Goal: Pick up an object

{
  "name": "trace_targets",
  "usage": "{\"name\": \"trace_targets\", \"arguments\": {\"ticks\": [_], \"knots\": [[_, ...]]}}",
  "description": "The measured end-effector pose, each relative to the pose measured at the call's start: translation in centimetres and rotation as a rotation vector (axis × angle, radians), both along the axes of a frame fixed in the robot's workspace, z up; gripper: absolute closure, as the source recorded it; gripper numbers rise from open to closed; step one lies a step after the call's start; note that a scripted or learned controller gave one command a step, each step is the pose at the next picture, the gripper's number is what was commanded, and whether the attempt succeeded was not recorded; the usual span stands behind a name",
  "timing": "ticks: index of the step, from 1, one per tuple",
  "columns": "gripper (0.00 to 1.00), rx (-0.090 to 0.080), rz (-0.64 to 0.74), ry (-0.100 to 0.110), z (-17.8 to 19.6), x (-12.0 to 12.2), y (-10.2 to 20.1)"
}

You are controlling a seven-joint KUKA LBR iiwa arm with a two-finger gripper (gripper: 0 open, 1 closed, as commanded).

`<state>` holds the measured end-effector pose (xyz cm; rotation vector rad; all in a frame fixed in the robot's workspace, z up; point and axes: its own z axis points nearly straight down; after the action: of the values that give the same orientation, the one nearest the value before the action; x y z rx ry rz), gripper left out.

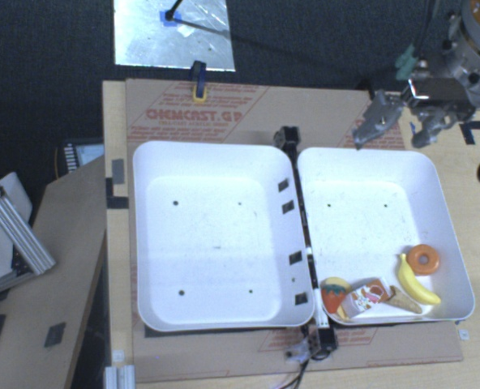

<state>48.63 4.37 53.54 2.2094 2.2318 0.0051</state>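
Dark carpeted floor (45, 55) seen far left of the gripper (402, 124), shiny metal sheet (173, 21) laid upper left of it, tan printed bench board (224, 108) beneath, aluminium framing (9, 221) noted lower left.

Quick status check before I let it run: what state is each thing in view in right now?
gripper: open, holding nothing, above the right bin's far rim
banana: lying in the right bin, near corner
orange ring: flat, beside the banana
red-and-white packet: lying against the near wall
left bin: sitting beside the right bin

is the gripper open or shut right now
Open. The gripper hangs above the far edge of the right bin, its two fingers spread apart with nothing between them.
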Motion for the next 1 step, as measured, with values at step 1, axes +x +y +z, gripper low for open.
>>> {"name": "trace_targets", "arguments": {"ticks": [1], "knots": [[0.0,0.001,0.0,0.001,-0.04,-0.01,5.99]]}}
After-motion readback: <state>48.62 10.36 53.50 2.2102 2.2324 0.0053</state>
